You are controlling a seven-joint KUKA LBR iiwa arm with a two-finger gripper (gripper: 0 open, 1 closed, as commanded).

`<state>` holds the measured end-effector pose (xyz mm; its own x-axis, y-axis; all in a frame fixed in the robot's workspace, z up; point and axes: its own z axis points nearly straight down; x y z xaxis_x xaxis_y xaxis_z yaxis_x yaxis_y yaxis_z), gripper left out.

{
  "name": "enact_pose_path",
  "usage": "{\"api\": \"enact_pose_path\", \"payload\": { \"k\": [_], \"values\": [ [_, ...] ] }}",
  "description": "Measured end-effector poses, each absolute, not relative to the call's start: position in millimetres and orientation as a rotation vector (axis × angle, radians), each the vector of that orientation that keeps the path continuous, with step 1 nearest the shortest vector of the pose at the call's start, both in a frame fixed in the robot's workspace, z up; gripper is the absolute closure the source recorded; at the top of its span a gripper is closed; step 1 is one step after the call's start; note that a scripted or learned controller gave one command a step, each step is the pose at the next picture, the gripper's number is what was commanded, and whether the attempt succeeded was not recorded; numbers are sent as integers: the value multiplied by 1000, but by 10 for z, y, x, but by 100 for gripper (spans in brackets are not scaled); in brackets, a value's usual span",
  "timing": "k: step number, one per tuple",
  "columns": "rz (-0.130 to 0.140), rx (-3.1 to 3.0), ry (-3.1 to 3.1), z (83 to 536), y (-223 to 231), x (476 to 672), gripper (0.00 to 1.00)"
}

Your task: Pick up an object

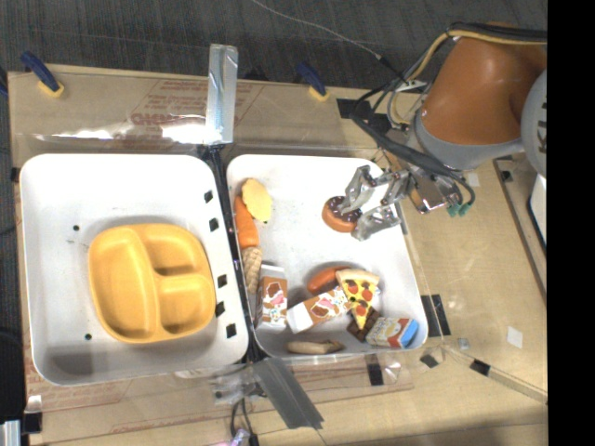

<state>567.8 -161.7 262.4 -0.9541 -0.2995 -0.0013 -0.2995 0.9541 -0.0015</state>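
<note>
Gripper (pixel 365 204) sits in the right bin (pixel 307 179) up at about 1 o'clock, fingers spread fairly wide, nothing between them as far as I can see. Closest grab looks like the little donut (pixel 337 214), touching or just beside the gripper at its 9 o'clock, round so no long axis to worry about. Bin wall is near on the 3 o'clock side, plenty of bare floor toward 9. Rest of the toys, pizza slice (pixel 358 289) included, crowd the 6 o'clock end.

Bare floor mid right bin (pixel 297 226), toys (pixel 335 309) below.
</note>
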Motion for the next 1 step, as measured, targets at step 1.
{"api": "enact_pose_path", "payload": {
  "k": [1],
  "values": [
    [0,-729,3056,2390,-1560,5773,100]
  ]
}}
